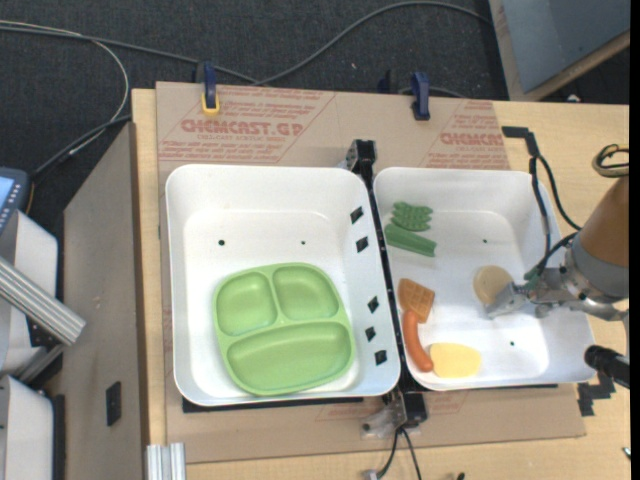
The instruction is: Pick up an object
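Note:
The right bin (520, 183) holds several toy food items. A green pea-pod piece (411, 228) lies at its back left, with an orange waffle-like square (417, 297) in front of it. An orange-red sausage shape (415, 340) and a yellow piece (456, 359) lie near the front wall. A tan round piece (490, 283) sits right of centre. My gripper (499, 305) reaches in low from the right, its tip just below and in front of the tan piece, close to or touching it. Nothing is seen held.
The left bin (190, 218) bears a green divided plate (283, 326) in its front half. A black divider with clips (372, 258) runs between the bins. The arm's body (600, 258) hangs over the right bin's right wall. Cables run along the bench's right side.

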You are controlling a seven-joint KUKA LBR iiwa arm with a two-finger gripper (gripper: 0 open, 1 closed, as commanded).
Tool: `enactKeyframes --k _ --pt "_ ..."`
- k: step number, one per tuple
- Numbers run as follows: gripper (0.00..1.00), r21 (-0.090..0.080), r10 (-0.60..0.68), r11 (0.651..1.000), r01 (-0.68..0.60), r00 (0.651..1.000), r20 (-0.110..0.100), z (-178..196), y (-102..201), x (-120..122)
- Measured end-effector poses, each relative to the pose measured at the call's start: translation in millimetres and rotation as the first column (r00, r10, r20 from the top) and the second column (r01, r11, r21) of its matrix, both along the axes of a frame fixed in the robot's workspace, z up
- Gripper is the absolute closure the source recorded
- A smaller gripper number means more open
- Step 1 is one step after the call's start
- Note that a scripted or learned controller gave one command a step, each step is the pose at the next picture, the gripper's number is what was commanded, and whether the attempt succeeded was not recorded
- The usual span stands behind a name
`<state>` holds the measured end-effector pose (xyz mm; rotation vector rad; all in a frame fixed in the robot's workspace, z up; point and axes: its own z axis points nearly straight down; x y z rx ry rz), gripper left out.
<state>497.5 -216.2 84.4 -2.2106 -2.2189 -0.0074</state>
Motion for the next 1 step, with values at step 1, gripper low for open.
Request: enactKeyframes --k 1 --pt "1.00 -0.005 -0.001 1.000 0.001 1.000 0.003 11.3 -1.6 0.1"
